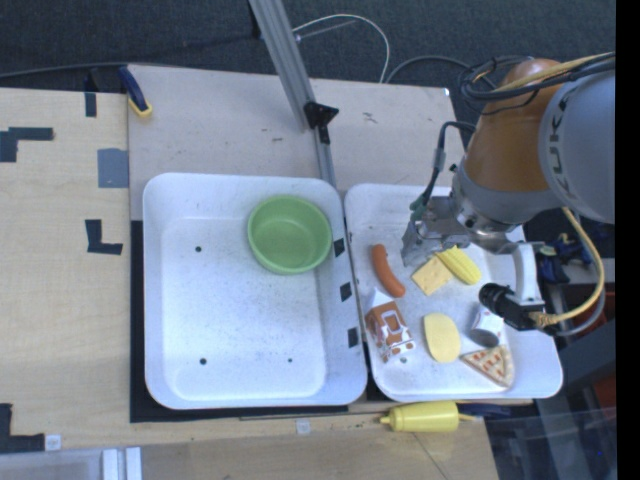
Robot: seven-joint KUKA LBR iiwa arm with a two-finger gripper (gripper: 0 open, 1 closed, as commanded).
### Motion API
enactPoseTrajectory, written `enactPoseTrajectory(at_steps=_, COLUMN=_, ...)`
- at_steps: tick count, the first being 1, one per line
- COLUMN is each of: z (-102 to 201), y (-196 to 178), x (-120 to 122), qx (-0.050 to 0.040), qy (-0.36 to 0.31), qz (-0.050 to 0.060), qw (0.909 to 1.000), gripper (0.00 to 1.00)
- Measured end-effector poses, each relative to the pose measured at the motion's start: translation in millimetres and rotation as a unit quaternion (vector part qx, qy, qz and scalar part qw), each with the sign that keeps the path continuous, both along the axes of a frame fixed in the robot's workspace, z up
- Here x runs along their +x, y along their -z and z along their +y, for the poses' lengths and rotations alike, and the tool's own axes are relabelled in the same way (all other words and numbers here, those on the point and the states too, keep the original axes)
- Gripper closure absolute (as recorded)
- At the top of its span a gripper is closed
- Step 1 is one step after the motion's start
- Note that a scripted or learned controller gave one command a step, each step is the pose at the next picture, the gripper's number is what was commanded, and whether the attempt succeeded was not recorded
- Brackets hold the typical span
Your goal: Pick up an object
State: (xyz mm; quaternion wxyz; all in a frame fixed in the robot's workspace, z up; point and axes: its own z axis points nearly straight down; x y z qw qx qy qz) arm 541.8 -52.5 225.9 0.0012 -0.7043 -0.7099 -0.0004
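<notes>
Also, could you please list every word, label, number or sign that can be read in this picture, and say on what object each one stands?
"KU": large dark letters on the grey arm at the right edge, cut off by the frame.
The small box in the right bin has orange and white printing, too blurred to read.
Nothing else bears text that can be read.

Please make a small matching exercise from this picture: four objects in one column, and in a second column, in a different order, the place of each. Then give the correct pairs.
Things:
1. green bowl
2. yellow bottle
3. pizza slice
4. sausage

Places:
A. on the bench, just outside the right bin's near edge
B. in the left bin, at its far right corner
C. in the right bin, near its left wall
D. in the right bin, at its near right corner

Pairs: 1-B, 2-A, 3-D, 4-C
</notes>
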Motion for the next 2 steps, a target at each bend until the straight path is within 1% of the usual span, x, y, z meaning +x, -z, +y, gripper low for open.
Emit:
enactPoseTrajectory(at_steps=1, z=53.0, y=9.7, x=-4.1, qx=-0.0006, qy=0.0, qz=0.001, qw=1.0, gripper=1.0)
enactPoseTrajectory(at_steps=2, z=107.5, y=-3.1, x=-0.2, qx=-0.0001, qy=0.0, qz=0.0, qw=1.0, gripper=1.0)
